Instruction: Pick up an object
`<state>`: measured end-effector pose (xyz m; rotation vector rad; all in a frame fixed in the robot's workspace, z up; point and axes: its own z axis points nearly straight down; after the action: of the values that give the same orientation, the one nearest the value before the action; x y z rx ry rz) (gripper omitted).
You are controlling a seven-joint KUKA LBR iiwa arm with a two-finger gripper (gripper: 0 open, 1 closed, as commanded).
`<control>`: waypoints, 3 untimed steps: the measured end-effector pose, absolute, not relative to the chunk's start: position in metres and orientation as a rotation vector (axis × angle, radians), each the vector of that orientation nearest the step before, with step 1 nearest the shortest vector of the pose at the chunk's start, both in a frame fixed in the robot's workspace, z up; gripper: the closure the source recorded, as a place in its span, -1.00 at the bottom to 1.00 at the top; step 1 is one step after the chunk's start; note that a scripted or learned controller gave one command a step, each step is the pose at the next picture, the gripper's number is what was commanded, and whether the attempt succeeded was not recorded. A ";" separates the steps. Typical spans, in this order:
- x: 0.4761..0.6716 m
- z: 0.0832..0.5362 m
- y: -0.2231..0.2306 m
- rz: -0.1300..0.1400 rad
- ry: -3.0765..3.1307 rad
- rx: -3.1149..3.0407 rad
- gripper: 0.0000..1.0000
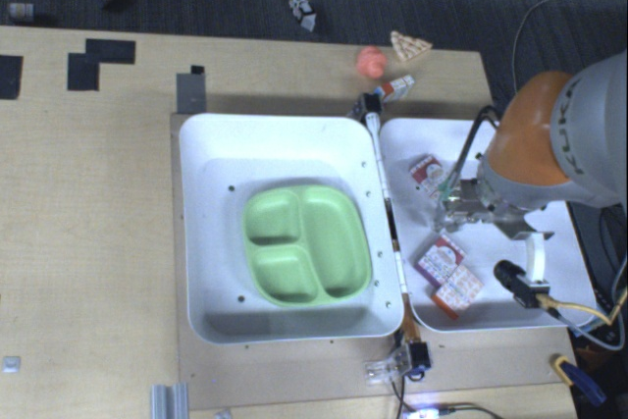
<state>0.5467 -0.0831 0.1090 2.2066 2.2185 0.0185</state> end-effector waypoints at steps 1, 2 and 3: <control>0.547 0.109 -0.083 0.018 2.219 2.207 -1.00; 0.505 0.087 -0.089 0.011 2.218 2.213 -1.00; 0.507 0.098 -0.089 0.016 2.215 2.209 1.00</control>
<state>0.5072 -0.0889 0.0985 2.2092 2.2149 0.0160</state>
